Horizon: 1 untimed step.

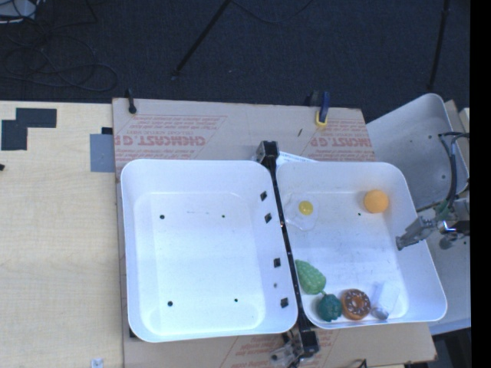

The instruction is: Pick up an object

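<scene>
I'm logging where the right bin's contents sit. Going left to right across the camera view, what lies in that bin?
Light green object → teal object → brown doughnut-like ring → orange ball. The small yellow piece shares the green object's column, so it is left unranked.

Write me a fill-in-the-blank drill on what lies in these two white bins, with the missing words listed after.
1. The round orange ball lies in the ____ shallow white bin in the camera view.
2. The brown ring-shaped doughnut toy lies just right of a dark ____ lumpy object.
3. The small flat yellow disc lies to the ____ of the orange ball.
4. The light green leaf-shaped object sits against the bin's ____ wall.

Missing words: right; teal; left; left
</scene>
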Each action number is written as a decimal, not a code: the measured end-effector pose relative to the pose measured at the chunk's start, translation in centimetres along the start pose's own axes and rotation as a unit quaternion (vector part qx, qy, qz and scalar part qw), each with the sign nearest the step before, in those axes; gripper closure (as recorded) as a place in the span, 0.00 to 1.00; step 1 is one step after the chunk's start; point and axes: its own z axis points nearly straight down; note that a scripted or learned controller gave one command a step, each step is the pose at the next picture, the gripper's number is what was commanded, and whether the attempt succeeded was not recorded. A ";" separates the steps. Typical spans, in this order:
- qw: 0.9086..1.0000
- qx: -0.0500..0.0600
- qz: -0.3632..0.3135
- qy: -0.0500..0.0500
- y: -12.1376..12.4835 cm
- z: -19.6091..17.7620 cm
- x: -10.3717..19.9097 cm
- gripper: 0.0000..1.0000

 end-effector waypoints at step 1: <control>1.000 0.000 0.000 0.000 0.0 0.0 0.0 0.00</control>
